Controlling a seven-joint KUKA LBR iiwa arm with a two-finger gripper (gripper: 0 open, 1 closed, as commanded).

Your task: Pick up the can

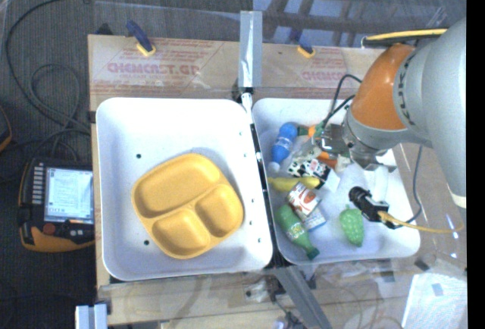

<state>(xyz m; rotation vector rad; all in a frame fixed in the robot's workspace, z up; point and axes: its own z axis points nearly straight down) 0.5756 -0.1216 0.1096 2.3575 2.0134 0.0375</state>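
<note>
Notably, smooth compartmented yellow plastic tray [188, 203] fills left bin [121, 123].

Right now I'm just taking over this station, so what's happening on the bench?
The grey arm reaches from the right over the right bin, which holds a clutter of small items, including a blue bottle and a green bottle. The left bin holds a yellow divided tray. No item is visibly held.

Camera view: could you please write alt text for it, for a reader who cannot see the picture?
A grey and orange arm reaches from the right over the right bin, which holds a clutter of small items, among them a blue bottle, a green bottle and a banana. The left bin holds a yellow tray.
</note>
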